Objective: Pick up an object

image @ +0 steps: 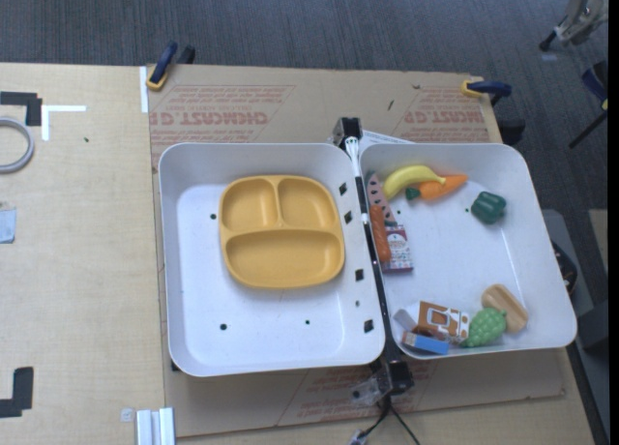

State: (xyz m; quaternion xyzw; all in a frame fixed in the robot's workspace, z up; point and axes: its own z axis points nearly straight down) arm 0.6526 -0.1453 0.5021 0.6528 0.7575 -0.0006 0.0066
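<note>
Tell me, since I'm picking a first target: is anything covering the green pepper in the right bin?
Nothing visible covers the green pepper; it lies apart on bare floor of the right bin, clear from above.

A yellow divided plate [282, 230] lies in the left bin [189, 337], toward its far edge. Brown cardboard [251, 109] (printed in red) lies under both bins on the bench [77, 269]. A blue-and-yellow clamp [162, 65] grips the cardboard's far left corner, another clamp [486, 89] its far right corner.
</note>
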